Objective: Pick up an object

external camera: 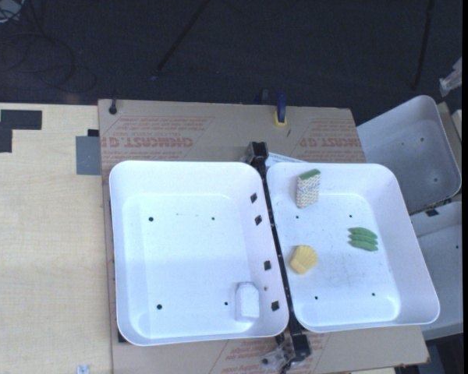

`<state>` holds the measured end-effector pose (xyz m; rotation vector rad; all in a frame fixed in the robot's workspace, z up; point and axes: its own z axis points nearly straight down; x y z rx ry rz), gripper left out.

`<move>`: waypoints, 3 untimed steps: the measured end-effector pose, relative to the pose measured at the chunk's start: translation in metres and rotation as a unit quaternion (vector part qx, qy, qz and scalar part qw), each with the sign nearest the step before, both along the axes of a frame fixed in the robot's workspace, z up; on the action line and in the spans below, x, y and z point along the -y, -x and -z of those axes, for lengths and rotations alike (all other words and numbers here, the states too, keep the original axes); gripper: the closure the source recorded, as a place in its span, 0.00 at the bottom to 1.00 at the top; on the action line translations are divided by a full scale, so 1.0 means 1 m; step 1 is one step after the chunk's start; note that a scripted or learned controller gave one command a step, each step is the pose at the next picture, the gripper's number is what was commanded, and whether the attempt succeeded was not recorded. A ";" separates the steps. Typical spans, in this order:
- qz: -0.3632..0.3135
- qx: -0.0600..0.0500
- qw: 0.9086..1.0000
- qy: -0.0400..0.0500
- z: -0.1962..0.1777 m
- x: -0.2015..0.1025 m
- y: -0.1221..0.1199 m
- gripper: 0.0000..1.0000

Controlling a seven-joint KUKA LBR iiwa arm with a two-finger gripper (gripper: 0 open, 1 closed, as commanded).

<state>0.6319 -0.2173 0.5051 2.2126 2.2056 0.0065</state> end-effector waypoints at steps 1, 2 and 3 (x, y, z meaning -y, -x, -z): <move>-0.004 -0.010 1.000 -0.004 0.001 -0.005 0.000 1.00; -0.001 -0.018 1.000 -0.008 0.159 -0.005 0.064 1.00; 0.000 -0.014 1.000 -0.008 0.227 -0.053 0.154 1.00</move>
